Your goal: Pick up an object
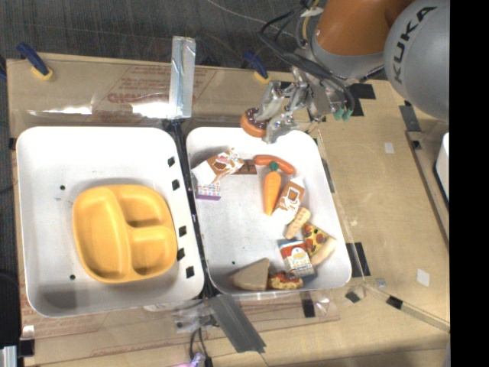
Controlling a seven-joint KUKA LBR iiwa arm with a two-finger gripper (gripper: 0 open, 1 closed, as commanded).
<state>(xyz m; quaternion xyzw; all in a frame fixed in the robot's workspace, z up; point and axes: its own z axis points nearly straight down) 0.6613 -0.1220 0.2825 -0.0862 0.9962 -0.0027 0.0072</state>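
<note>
Two white bins stand side by side on the bench. Nearest the camera, along the right bin's (328, 205) front wall, lie one tan wedge (250, 275), one small pizza piece (286, 282), one small carton (296, 257) and one pizza slice (319, 241). Behind these lie one cracker (297, 222), one brown packet (290, 196), and one carrot (272, 191) with its long axis running near to far, the narrow tip toward the camera. Farther back are one sausage (273, 163), lying crosswise, and two small cartons (206, 180) (225, 161) at the left. The left bin (46, 151) holds one yellow divided tray (124, 231). Farthest, above the right bin's rear rim, the gripper (269, 121) grips a small brown doughnut (253, 121) between its fingers, ring face toward the camera.
</note>
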